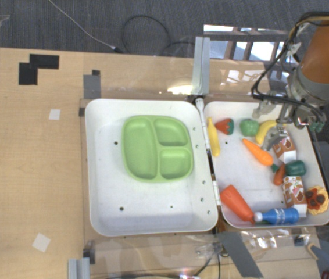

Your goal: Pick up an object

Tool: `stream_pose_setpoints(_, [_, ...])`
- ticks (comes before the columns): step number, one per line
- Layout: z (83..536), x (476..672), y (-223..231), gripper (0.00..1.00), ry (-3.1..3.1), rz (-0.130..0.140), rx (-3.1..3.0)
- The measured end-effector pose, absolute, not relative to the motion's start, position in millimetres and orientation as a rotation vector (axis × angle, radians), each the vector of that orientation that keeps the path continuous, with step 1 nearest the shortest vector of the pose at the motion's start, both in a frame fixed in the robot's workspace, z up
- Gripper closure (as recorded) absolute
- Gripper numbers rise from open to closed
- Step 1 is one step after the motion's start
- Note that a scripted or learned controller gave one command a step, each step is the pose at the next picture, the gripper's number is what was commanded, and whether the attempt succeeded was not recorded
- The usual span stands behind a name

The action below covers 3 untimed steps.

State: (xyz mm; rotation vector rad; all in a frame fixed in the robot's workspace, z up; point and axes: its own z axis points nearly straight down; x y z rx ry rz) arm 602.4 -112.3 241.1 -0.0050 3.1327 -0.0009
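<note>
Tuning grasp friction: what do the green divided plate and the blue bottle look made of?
Green divided plate: likely moulded plastic, matte to satin; uniform colour, soft rounded compartment ridges, faint sheen. Blue bottle: probably glossy plastic with a white cap; too small to say more.

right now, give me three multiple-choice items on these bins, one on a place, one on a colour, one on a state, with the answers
1. Where does the green divided plate lie?
A. in the left bin
B. in the right bin
C. on the wooden bench

2. What colour is the bottle at the right bin's near edge?
A. red
B. blue
C. yellow

3. How does the bottle rest?
A. upright
B. on its side
C. leaning on the plate

Answers:
1 A, the plate sits in the middle of the left bin.
2 B, its body is blue with a white cap.
3 B, it lies flat along the bin's near wall.
</note>
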Motion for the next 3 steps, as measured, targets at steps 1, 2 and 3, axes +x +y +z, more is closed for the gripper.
stream_pose_setpoints(1, [97,575.2,-115,0.00,3.108,-0.003,-0.370])
stream_pose_setpoints(2, [109,578.2,-113,1.00,3.097,-0.005,-0.380])
stream_pose_setpoints(3, [238,584.3,-62,1.00,3.036,-0.007,-0.729])
